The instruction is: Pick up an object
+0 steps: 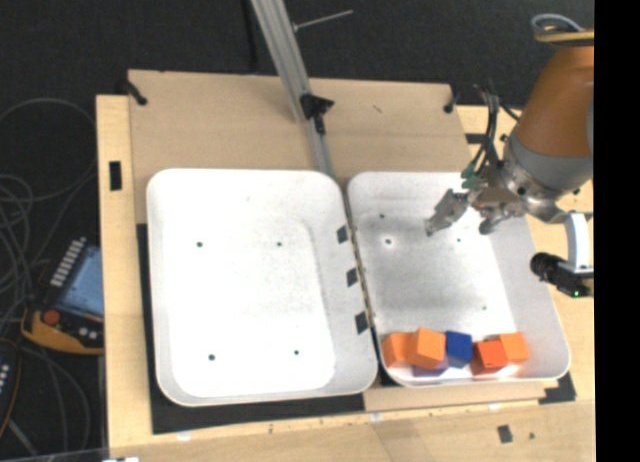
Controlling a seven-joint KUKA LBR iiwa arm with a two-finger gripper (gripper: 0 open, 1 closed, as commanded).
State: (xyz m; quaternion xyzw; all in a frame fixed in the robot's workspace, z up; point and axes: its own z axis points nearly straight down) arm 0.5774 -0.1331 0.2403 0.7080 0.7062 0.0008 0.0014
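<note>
A row of small blocks lies along the near wall of the right bin [520, 280]: an orange block [398, 348] at the left end, a second orange block [430, 347] touching it, a blue block [458, 346] just beside that, then two more orange blocks [489, 355] [514, 346] pressed together at the right end. A purple object [428, 370] peeks out below the second orange block, too hidden to make out its shape.

The pincer [466, 214] hangs over the far half of the same bin, well apart from the blocks. Its two fingers are spread apart, one reaching left toward the bin's middle, the other pointing down near the right wall, and nothing sits between them. Above it rises the grey wrist with the orange band [558, 90].

The left bin [170, 250] lies alongside, the two touching at a dark seam with clips. Both rest on a pale wooden worktop [220, 120]. A grey metal rail [285, 45] slants in from the far edge. Cables and a handheld pendant [75, 285] lie on the dark floor at left.
</note>
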